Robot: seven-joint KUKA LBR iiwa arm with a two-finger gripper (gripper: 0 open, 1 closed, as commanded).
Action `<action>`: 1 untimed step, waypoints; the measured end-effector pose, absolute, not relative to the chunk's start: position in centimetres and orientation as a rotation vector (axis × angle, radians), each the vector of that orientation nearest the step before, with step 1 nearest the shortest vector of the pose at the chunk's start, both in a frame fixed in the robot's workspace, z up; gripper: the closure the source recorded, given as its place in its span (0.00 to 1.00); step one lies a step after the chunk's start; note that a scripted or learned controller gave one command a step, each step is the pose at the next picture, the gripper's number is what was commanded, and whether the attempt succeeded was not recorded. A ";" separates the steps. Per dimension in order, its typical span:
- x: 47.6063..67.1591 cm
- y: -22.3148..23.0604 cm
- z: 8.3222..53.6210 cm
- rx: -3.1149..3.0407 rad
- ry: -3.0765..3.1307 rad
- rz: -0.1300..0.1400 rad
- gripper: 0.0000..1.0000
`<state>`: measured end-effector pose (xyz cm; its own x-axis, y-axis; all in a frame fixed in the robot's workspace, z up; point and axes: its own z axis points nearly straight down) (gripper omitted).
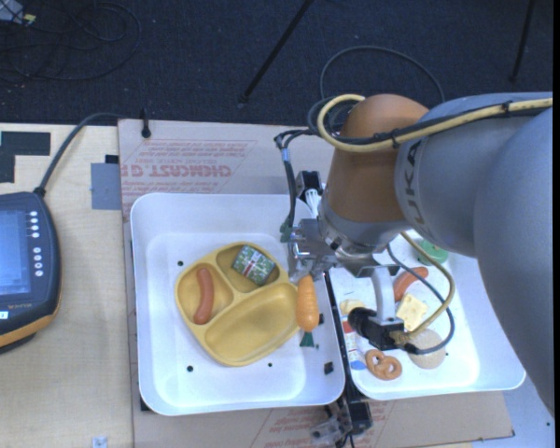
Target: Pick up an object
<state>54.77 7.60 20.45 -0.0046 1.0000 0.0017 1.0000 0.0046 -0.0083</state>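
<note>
Carrot (pixel 306 306) beside yellow tray (pixel 247 329); hand (pixel 303 267) above.

One fixed camera looked down on the worktop (pixel 75 381) from above, at a slant, facing toward the dark floor (pixel 168 45) that filled the top of the frame. It stood far enough off to take in the left bin (pixel 159 343) whole and most of the right bin (pixel 485 362), plus a teach pendant (pixel 14 259) at the left edge. The arm (pixel 467 175) entered from the right, close under the lens, and loomed large.
</note>
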 end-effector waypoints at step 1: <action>47.3 5.4 25.1 -2.223 -2.214 0.005 1.00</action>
